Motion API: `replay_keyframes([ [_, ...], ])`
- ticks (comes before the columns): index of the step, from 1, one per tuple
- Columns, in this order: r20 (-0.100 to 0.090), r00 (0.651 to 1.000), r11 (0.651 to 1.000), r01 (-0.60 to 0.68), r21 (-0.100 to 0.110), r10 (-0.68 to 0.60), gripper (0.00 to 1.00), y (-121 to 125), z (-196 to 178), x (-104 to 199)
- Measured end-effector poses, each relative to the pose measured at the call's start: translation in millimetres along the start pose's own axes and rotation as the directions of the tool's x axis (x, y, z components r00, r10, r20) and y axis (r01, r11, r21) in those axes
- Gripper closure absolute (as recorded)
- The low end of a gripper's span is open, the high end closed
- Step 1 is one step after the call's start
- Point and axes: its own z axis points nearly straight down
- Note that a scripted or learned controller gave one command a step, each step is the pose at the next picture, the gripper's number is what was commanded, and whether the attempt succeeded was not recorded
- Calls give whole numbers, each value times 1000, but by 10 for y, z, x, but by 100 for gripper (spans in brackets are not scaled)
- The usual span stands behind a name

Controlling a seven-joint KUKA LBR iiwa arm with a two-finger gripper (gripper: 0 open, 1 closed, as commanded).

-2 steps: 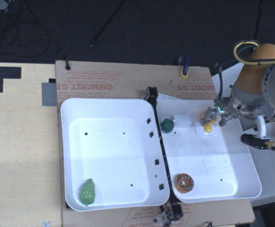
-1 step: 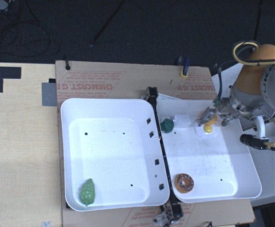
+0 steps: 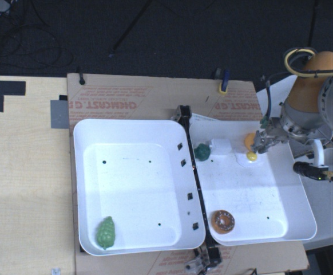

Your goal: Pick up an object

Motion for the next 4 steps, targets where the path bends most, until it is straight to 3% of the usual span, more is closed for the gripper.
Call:
replay_keyframes([
  [1, 2, 1000, 1000, 1, -5, -1, 0, 11, -3, 1],
  [2, 1, 1000, 1000, 0, -5, 0, 100, 9, -106, -8],
  [3, 2, 1000, 1000, 1, -5, -1, 0, 11, -105, -8],
  [4, 2, 1000, 1000, -2, -6, 2, 0, -146, 20, 24],
])
